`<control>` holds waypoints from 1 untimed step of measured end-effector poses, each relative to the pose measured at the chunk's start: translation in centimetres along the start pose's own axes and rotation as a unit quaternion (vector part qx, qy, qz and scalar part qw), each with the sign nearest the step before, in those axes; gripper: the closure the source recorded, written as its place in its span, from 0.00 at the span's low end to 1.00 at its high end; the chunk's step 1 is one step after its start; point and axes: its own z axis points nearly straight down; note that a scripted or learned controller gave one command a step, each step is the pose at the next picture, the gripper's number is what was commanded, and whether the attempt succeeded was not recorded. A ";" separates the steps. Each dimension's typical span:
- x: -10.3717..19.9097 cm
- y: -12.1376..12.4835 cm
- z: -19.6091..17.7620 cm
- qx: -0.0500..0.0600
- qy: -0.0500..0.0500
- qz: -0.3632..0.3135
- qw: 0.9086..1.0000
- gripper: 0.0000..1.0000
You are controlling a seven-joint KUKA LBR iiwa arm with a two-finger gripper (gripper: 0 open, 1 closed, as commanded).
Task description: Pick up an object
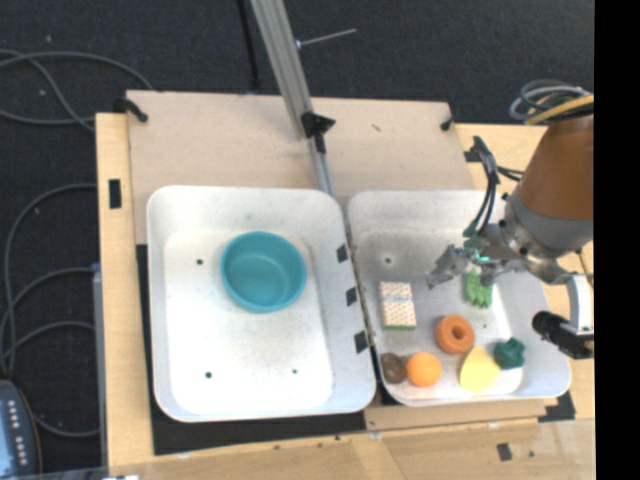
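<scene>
My gripper (468,265) hovers over the upper middle of the right bin (420,223), reaching in from the right. A small bright green object (479,289) sits right at the gripper's lower side; whether it is held or lying on the bin floor is unclear. Along the bin's front lie a pale patterned block (398,304), an orange ring (456,334), an orange ball (424,369), a brown lump (394,368), a yellow piece (479,370) and a dark green piece (511,352).
The left bin (180,268) holds a teal bowl (263,271) near its centre. A slanted aluminium post (285,58) rises from behind the bins. Cables lie on the dark floor at the left.
</scene>
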 end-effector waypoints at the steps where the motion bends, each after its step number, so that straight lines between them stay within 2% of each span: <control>1: 0.3 0.2 4.3 0.002 -0.001 0.001 1.000 0.00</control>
